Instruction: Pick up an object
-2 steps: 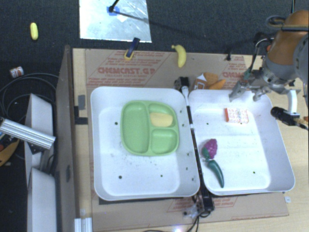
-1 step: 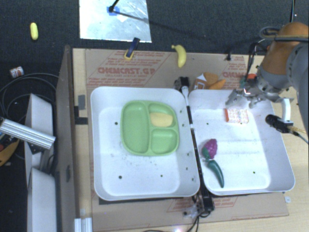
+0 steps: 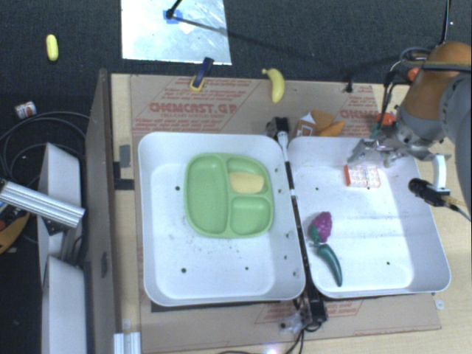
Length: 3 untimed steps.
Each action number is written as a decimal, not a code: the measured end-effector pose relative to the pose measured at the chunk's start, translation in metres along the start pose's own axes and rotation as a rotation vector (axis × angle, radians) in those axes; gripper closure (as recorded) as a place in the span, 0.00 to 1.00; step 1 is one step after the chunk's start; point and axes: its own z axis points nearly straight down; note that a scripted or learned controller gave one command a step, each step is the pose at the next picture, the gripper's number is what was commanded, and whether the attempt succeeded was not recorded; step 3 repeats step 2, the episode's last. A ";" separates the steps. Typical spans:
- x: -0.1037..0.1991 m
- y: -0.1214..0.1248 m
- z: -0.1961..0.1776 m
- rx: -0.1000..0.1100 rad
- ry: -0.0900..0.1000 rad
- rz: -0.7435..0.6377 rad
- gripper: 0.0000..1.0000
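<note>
Over in the right bin [image 3: 413, 271], toward its upper right, a small red-and-white packet [image 3: 363, 176] lies flat, and the gripper [image 3: 372, 150] hangs just above it; whether its fingers are apart or together I cannot tell. Lower down sit a purple toy [image 3: 320, 227] and a green pepper [image 3: 330, 262]. Left bin [image 3: 166, 271]: a green divided plate [image 3: 227, 195].

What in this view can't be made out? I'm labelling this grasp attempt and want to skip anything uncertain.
- Gripper, camera view: too small and blurred to tell its finger state, or whether it touches the small red-patterned packet just below it.
- Packet: print too small to read.
- Arm: cut off by the right edge.
- Orange item behind the right bin: partly hidden by the bin's rim.
</note>
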 end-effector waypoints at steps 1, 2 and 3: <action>0.036 -0.002 0.013 0.007 0.003 -0.002 0.00; 0.034 0.000 0.000 0.002 0.001 -0.001 1.00; 0.034 0.000 0.000 0.002 0.001 -0.001 1.00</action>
